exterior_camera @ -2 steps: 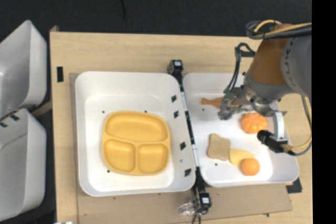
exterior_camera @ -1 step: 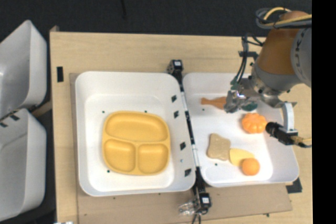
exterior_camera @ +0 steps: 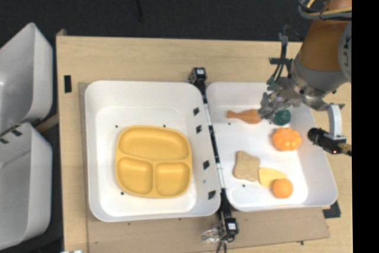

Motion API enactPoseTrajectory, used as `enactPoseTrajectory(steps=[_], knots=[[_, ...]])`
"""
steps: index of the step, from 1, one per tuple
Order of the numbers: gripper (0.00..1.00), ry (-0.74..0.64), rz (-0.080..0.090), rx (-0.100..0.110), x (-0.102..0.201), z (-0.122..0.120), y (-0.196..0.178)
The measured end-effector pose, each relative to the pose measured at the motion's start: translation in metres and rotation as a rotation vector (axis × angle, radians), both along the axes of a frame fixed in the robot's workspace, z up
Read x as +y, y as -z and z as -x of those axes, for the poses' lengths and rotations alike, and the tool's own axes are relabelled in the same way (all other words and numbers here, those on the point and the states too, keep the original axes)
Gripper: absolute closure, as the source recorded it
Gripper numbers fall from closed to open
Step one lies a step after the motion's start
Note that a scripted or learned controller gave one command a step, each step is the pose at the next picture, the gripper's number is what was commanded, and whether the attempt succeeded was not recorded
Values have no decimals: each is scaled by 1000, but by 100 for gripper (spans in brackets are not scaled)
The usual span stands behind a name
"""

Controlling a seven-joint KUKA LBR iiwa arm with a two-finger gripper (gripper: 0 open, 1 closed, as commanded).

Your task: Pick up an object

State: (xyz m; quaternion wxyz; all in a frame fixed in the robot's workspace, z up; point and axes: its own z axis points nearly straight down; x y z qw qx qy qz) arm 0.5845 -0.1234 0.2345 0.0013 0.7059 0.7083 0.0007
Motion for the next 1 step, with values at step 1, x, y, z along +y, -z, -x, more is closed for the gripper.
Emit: enactPoseTrajectory(steps=[1], knots=[[100,-4,-2,4,50,-5,-6]])
